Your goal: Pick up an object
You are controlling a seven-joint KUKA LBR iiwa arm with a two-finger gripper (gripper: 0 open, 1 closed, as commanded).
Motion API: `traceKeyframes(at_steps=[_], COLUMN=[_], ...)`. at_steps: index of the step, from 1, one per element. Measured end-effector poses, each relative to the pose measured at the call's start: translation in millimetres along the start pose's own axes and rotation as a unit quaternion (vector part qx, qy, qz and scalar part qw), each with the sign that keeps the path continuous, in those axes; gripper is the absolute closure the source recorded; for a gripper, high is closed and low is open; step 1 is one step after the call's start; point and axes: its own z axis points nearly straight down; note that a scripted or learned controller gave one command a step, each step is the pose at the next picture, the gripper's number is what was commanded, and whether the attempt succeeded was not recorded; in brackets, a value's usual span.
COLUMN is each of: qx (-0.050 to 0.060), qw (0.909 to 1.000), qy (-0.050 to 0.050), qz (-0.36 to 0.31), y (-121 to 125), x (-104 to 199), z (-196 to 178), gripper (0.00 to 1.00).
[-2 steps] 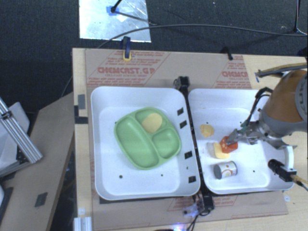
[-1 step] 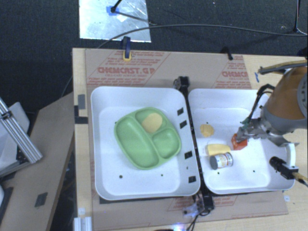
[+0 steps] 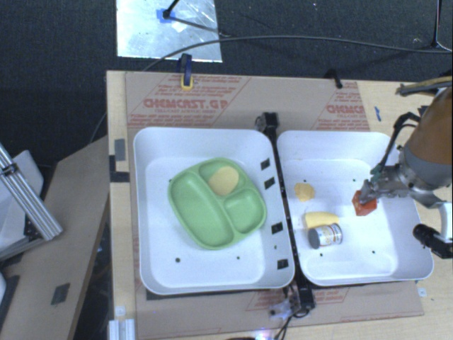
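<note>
Silver can [image 3: 325,235] low in right bin [image 3: 396,264], tool [image 3: 366,202] pinching red object [image 3: 363,207]

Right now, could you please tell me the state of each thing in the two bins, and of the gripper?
Green divided plate: lying flat in the left bin, right way up.
Yellow piece: resting in the plate's upper compartment.
Small yellow piece: loose on the right bin floor.
Can: lying on its side.
Yellow block: lying against the can.
Red object: at the gripper tip; grasp unclear.
</note>
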Motion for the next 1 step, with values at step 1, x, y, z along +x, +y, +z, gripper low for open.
traceKeyframes(at_steps=[1], qx=[-0.001], qw=[1.0], qy=[0.0], qz=[-0.001], y=[2.2], x=[-0.6], z=[-51.2], gripper=[1.0])
